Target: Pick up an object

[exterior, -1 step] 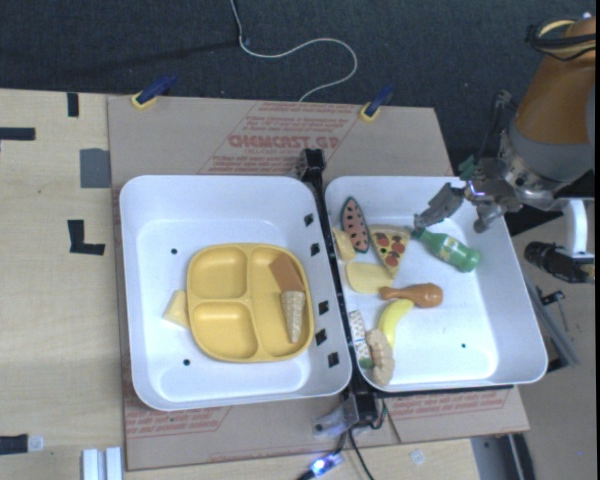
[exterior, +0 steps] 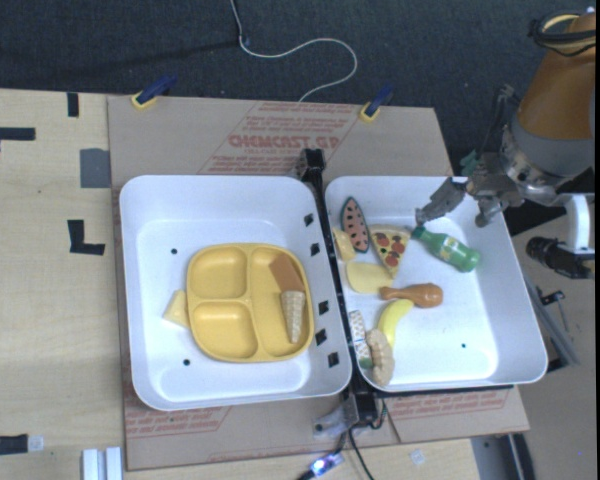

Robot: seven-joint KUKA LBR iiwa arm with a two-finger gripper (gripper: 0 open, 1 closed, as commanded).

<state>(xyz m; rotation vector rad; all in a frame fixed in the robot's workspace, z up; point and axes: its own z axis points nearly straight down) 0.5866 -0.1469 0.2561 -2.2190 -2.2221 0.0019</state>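
A cardboard-covered bench (exterior: 280, 138) on a dark carpeted floor carries two white bins side by side. The gripper (exterior: 462, 201) hangs over the upper right part of the right bin (exterior: 500, 358), its two fingers spread apart with nothing between them. The green bottle (exterior: 446, 248) lies on its side just below and slightly left of the fingertips, apart from them and tilted across the bin floor; it looks the natural target.

To do this well, I would line the fingers across the bottle's narrow width, not along its length, centre over its body and come straight down before closing, since a round bottle may roll out of an off-centre pinch.

Further left of the gripper lie a pizza slice (exterior: 390, 245) and a watermelon slice (exterior: 354, 224); lower left are a drumstick (exterior: 414, 294) and a banana (exterior: 393, 319), near enough to catch a stray finger. Well to the left, the other bin (exterior: 150, 208) holds a yellow tray (exterior: 220, 298).
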